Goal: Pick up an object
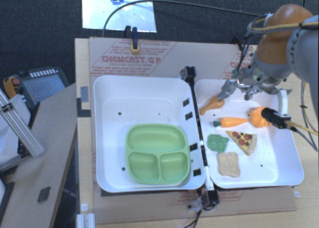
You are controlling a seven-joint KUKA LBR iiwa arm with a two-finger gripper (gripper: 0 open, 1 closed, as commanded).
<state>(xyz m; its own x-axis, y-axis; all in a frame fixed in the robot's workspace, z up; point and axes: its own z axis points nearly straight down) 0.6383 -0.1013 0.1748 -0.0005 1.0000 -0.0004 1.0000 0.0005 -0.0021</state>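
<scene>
My gripper (238, 91) hangs over the back of the right bin (289, 164), its two grey fingers spread open with nothing between them. The left finger (226, 90) is close to the upper end of a tan toy drumstick (211, 105); I cannot tell whether they touch. In front of the gripper lie an orange carrot (233, 121) and a round orange fruit (256, 116). Nearer the front sit a green leaf piece (217, 142), a pizza slice (243, 141) and a bread slice (229, 164).
The left bin (114, 107) holds a green divided plate (157, 153) at its front. A black clip strip (195, 122) runs along the seam between the bins. A yellow clamp (134, 40) stands behind the bins.
</scene>
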